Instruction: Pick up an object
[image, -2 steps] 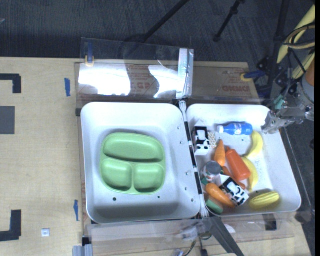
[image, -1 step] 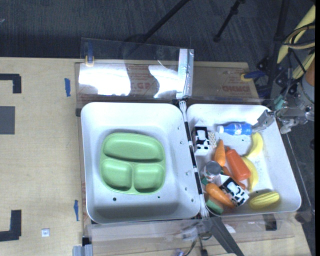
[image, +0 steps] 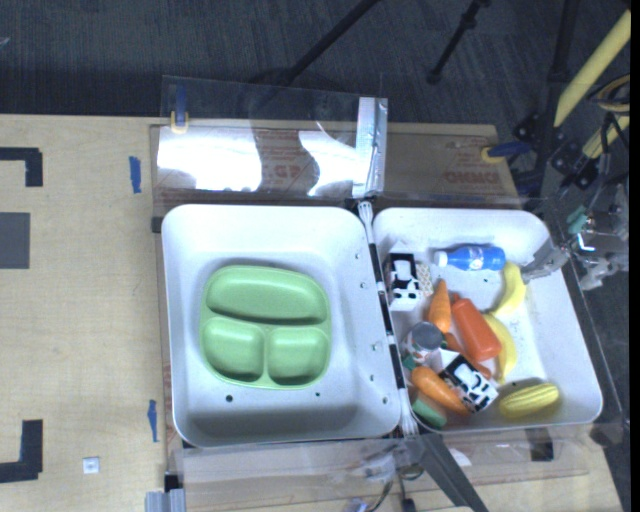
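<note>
The stuff to grab is all piled in the right bin (image: 575, 330), mostly against its left and lower side. There's a blue-and-white bottle (image: 472, 258) lying flat near the top, a banana (image: 512, 290) curving down just under it, and an orange bottle (image: 474, 330) touching a carrot (image: 438, 306) on its left. A black-and-white cow toy (image: 403, 278) sits by the divider. Lower down there's a small can (image: 425, 340), another carrot (image: 438, 388), a black-and-white block (image: 469, 382) and a yellow lemon-ish thing (image: 528, 398) near the bottom edge.

The gripper (image: 585, 240) is up at the bin's right rim, above and well apart from the pile, with nothing in it that I can see. Honestly can't tell if the fingers are wide or narrow, it's just a tangle of metal and cables there.

The left bin (image: 190, 250) has a green divided tray (image: 266, 322) sitting in the middle. Both bins are on a wooden table (image: 70, 300).
</note>
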